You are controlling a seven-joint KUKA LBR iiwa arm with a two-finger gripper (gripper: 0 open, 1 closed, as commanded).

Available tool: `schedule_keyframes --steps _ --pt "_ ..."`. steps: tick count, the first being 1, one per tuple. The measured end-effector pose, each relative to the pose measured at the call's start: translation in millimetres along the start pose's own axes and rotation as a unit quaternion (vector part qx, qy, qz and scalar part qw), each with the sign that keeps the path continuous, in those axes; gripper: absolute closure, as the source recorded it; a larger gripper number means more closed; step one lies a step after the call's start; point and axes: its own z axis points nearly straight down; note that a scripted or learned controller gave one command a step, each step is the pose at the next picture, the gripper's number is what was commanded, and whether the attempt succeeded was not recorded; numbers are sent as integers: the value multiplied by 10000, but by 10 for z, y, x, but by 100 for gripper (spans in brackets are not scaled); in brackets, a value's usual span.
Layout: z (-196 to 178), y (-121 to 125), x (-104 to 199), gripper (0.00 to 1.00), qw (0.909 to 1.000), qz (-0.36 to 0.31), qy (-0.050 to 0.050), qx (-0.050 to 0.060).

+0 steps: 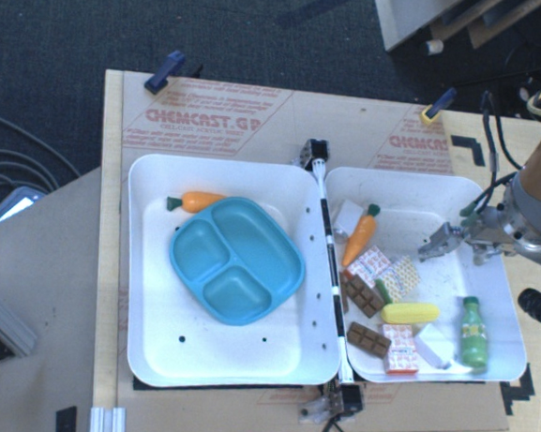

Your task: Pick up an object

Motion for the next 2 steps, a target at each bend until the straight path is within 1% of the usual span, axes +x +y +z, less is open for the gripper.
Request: schedule_keyframes --steps 1,2 --pt "755 -28 624 0 10000 -2 1 5" --pt "1100 -375 646 0 10000 3 -6 -33"
